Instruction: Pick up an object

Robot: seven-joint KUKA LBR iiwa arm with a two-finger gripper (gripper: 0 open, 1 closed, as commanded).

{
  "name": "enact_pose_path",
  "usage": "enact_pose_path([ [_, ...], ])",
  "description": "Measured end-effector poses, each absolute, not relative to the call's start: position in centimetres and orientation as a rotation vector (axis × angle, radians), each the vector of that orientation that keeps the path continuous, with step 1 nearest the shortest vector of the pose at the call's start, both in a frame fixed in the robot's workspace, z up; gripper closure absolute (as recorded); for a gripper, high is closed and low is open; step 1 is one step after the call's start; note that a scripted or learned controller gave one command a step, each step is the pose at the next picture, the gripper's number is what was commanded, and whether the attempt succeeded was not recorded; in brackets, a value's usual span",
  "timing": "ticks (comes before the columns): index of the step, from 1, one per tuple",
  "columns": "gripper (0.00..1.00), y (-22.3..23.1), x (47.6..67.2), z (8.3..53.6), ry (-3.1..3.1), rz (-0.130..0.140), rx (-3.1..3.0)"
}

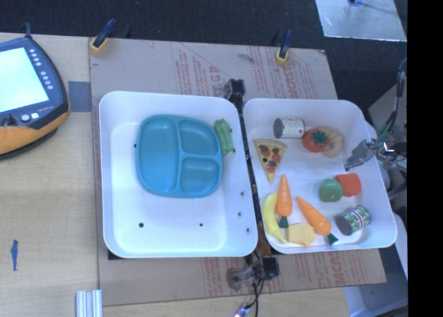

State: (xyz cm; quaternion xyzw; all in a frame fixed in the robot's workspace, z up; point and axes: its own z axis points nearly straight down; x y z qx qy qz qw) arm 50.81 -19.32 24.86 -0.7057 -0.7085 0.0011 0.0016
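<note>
Bottom edge, nearest the lens: black clamp (pixel 259 270) between the two bins, blurred, detail not readable; far down-left of the pincer

Far left of the pincer: teach pendant (pixel 28 97), orange-rimmed with a pale screen, cut off by the left edge

Left bin (pixel 114 170): blue divided plate (pixel 181 155), three compartments, long axis running toward the pincer. Green pod-like piece (pixel 224 136) touching the plate's pincer-side rim, long axis up-down in view; too small to name surely

Right bin (pixel 370 236), working toward the pincer:
- pizza slice (pixel 269 154), tip pointing down the view
- yellow banana (pixel 271 219), partly under the upright carrot
- carrot (pixel 284 198), upright in view, green end down
- second carrot (pixel 313 216), slanted, green tip down and toward the pincer's side
- grey-and-white cylinder (pixel 289 128), lying on its side, axis toward the pincer
- tomato (pixel 315 140) on a tan piece
- green and orange pieces (pixel 340 187), touching, just below the pincer
- can (pixel 353 219), tilted, label unreadable

Pincer (pixel 361 154): metal tip over the right bin's right wall, mostly lost at the frame's right side; cannot tell how far open; nothing seen between its fingers
</note>
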Motion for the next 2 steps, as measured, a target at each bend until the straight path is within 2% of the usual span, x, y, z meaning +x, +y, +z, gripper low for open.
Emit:
enact_pose_path([
  [1, 0.0, -15.7, 50.6, 9.1, -2.225, 0.005, -2.212],
  [2, 0.0, -9.6, 54.5, 9.2, -2.229, 0.005, -2.21],
])
